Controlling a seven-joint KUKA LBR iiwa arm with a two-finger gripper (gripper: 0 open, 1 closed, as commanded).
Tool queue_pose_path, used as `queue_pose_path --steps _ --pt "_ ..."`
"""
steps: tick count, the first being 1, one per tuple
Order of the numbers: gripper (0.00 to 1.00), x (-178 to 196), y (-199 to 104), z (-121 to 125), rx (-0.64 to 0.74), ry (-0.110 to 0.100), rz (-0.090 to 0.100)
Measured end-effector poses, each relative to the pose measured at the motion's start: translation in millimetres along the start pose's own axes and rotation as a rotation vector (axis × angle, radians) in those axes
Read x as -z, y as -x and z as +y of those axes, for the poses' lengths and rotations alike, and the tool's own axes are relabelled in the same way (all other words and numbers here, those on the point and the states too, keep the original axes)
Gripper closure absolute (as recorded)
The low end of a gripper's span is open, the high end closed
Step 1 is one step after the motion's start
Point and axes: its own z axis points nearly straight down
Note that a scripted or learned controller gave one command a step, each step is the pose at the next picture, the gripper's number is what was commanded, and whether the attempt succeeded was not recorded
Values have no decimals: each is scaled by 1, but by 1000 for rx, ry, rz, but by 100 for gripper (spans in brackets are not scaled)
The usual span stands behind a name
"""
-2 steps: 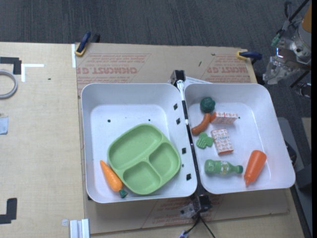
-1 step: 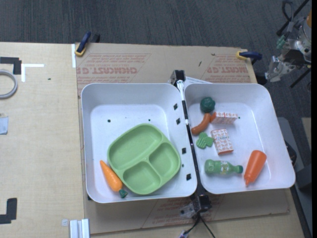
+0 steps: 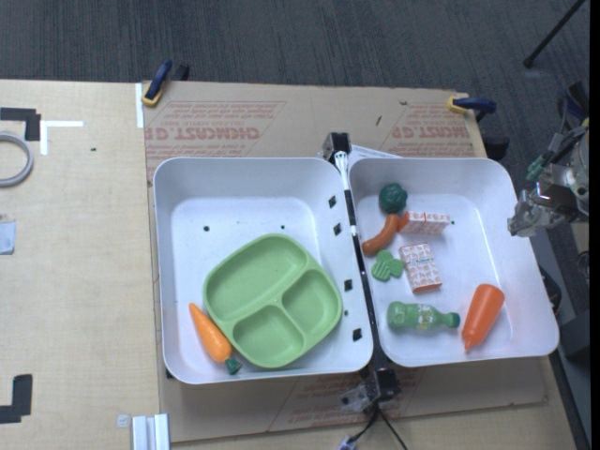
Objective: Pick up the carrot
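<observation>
From above, the bench carries two shallow white bins side by side on a sheet of brown cardboard (image 3: 309,125). In the left bin (image 3: 178,251) a green divided plate (image 3: 272,298) fills much of the floor, and the carrot (image 3: 210,334) lies just beside the plate's lower-left edge — orange body slanting up to the left, its small green top pointing toward the bin's near wall. The right bin (image 3: 525,345) holds the other items: a dark green broccoli piece (image 3: 393,197) near the top, an orange-red sausage-like piece (image 3: 382,235) just below it, a small red-and-white box (image 3: 427,221) beside that, a green leafy piece (image 3: 386,268) next to a patterned carton (image 3: 422,267), a green bottle (image 3: 424,318) lying on its side near the front, and an orange bottle-shaped item (image 3: 482,314) tilted at the lower right. The gripper (image 3: 534,216) sits at the far right, outside the right bin's outer wall and well apart from the carrot, which lies across both bins from it. Nothing shows between its fingers, but they are too small and cluttered to make out — I cannot tell whether they are spread or pressed together. Blue clamps (image 3: 157,81) pin the cardboard at its far corners.
</observation>
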Motion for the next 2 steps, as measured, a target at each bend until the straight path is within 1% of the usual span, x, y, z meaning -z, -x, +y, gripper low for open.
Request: queue_pose_path --steps 1,2 --pt "100 33 -1 26 38 1 0" --pt "100 89 -21 72 325 3 -2"
